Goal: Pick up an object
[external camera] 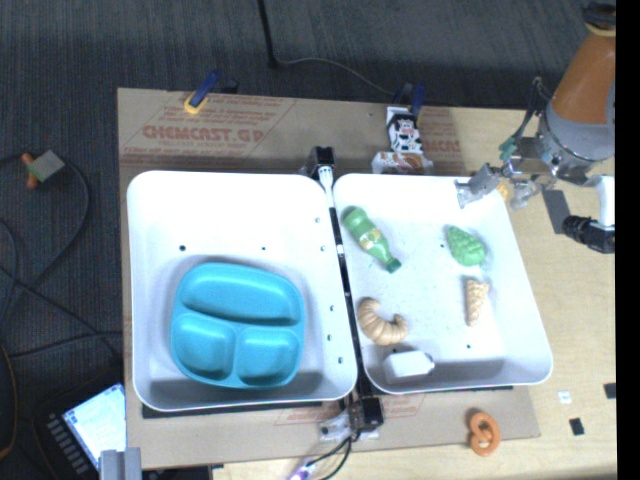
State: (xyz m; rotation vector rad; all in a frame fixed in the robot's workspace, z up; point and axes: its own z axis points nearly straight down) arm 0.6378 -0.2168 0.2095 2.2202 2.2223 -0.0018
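Nearest, we saw a small orange ring (484, 432) lying on the tan bench (580, 318) just below the right bin (520, 268), whose front rim had a white block (409, 364) and a tan croissant-shaped piece (382, 322) close against it. Further in, a cone-shaped piece (476, 299), a leafy green lump (465, 245) and a green bottle (369, 237) lay well apart on the white floor, with bare room between them, while the left bin (150, 268) bore a blue divided tray (239, 324). Farthest, the gripper (487, 183) hung over the right bin's far right corner with nothing visibly in it, and we could not tell how its jaws stood.
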